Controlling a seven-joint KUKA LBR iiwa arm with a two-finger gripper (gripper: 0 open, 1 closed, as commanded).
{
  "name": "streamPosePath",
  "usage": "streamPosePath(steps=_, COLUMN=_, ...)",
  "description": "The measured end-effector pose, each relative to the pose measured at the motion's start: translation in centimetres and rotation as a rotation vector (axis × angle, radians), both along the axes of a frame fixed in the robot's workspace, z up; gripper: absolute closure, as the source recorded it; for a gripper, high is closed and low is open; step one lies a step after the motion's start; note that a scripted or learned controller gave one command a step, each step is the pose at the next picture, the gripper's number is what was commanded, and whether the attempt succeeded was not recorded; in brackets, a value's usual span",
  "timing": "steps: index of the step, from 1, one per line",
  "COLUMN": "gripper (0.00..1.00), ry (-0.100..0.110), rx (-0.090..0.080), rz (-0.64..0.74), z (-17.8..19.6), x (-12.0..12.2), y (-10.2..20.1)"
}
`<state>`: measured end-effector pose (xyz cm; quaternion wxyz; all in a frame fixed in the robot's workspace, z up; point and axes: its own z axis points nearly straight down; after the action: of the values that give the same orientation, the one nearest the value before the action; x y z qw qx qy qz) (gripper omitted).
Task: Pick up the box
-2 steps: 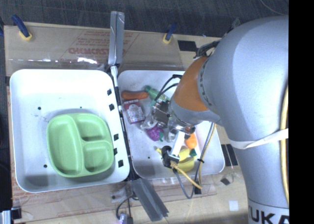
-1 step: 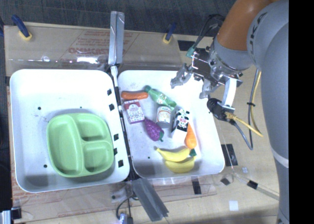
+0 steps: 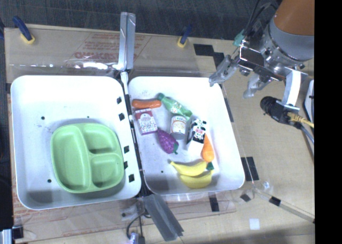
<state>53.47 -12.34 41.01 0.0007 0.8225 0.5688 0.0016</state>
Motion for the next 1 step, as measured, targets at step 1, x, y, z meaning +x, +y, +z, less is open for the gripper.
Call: streamPosePath(steps=1, gripper=0.0, ry=0.004, rx=-0.001, rz=0.135, z=0.08, x=1.59, y=-1.18)
